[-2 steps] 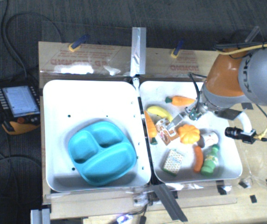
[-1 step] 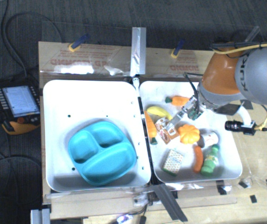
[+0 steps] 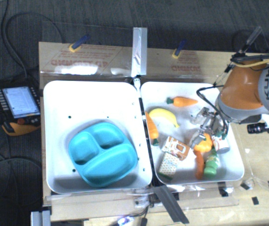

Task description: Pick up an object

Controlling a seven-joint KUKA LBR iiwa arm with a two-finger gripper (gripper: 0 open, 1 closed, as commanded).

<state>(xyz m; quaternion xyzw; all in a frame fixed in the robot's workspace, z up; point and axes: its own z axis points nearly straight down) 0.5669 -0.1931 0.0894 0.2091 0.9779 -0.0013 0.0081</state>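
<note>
The bench (image 3: 209, 60) stands on dark carpet, with a handheld control pendant (image 3: 17, 105) lying on the floor off its left end and cables trailing past it. I see two shallow white bins side by side on the bench. The left bin (image 3: 59, 98) holds one item — a blue divided plate (image 3: 102, 152) set toward its lower middle, tilted against the dividing wall. The right bin (image 3: 233, 166) carries the clutter: a carrot (image 3: 182, 101) near the upper edge, a yellow banana (image 3: 162, 116) just below and left of it, a second orange piece (image 3: 152, 128) standing against the dividing wall, a small printed carton (image 3: 175, 148) near the centre and a pale patterned packet (image 3: 168, 164) just beneath that. Toward the bin's lower right I note an orange fruit-shaped object (image 3: 203, 145), a long orange piece (image 3: 199, 166) below it and a green item (image 3: 211, 167) beside that, all touching or nearly so. The arm (image 3: 240, 93) reaches in from the right, its orange band above the wrist. The gripper (image 3: 209, 126) is down in the right bin, directly above and against the orange fruit-shaped object — from my station I cannot tell how its end effector is set, nor whether anything is clasped.
</note>
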